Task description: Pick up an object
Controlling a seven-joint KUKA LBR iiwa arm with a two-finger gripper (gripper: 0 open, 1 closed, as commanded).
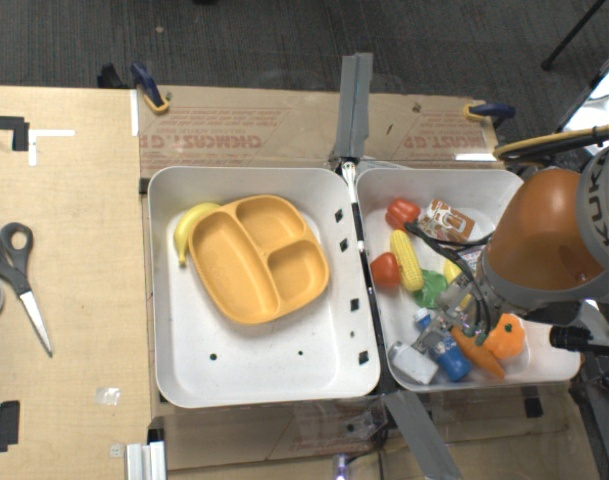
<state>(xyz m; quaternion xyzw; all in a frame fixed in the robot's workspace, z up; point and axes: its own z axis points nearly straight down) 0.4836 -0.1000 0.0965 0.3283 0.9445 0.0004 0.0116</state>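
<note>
Pincer [452, 320] amid crowded toys beside corn [406, 259], blue bottle [450, 360].

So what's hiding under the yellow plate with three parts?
A yellow toy banana pokes out from under the orange-yellow plastic divided plate at its upper-left edge, in the left white bin. The plate covers the rest of the banana and the bin floor under it.

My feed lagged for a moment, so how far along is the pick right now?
Done: the arm has reached into the right bin, and its pincer sits low among the toy food near the corn cob and green piece. In hand: nothing that I can confirm, as the clutter hides the grasp. Left: securing one item and lifting it clear. The yellow divided plate and banana lie in the left bin.
</note>
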